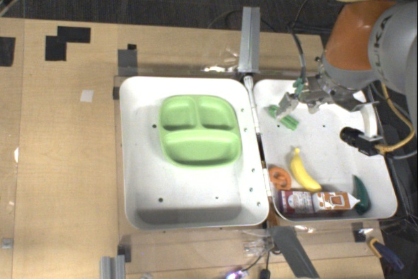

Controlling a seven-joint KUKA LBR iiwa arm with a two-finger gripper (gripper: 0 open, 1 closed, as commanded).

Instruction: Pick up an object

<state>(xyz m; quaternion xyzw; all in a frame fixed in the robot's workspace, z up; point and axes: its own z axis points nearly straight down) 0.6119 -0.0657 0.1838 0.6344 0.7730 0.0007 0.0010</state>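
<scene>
Where the right bin (385, 170) meets its upper left corner, two small green pieces (283, 116) lie on the white floor, one pale and nearer the corner, one darker and lying beside it; the darker one's long axis runs on a slant from upper left to lower right. Just above them hangs the gripper (292, 100), its metal fingers (286, 102) reaching down and to the left, spread somewhat apart with nothing visibly between them. Whether a fingertip touches the pale piece cannot be told.

Lower in the same bin a banana (304, 171) lies with its long axis running from upper left to lower right, its narrow tip toward the upper left. Just left of it sits a small orange object (279, 175). Along the near wall a dark bottle (317, 201) lies on its side, long axis left to right, and a dark green object (361, 193) stands tilted at its right end.

In the left bin (140, 140) rests a green divided plate (198, 129), well apart from the gripper.
</scene>
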